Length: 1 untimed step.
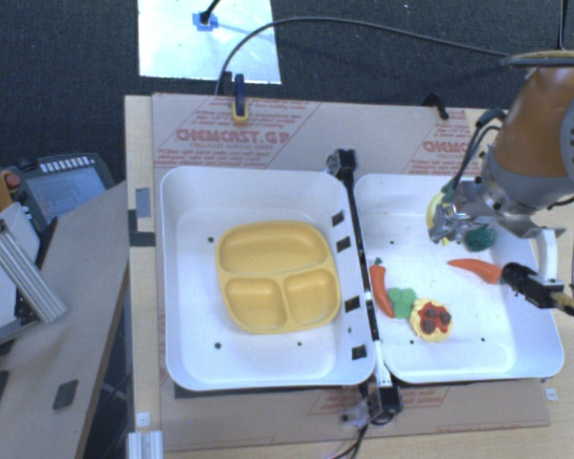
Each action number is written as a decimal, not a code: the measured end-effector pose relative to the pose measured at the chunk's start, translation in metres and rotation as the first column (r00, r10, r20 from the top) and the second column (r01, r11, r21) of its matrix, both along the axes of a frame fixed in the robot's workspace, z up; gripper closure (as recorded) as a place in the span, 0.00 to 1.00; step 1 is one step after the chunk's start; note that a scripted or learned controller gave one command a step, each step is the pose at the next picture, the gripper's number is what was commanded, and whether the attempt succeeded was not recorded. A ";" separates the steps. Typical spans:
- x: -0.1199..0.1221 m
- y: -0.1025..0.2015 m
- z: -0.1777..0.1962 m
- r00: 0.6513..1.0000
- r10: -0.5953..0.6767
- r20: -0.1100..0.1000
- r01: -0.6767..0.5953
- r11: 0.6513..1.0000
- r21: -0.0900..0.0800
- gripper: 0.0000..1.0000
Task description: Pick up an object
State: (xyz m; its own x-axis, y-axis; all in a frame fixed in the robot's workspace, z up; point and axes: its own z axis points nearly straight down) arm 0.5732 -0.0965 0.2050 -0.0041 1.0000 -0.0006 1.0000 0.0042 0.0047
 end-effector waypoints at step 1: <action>0.003 -0.002 0.044 1.000 0.001 0.002 -0.001 1.000 0.000 1.00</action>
State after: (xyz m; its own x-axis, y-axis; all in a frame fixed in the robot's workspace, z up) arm 0.5760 -0.0990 0.2487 -0.0049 1.0000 -0.0011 1.0000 0.0049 0.0064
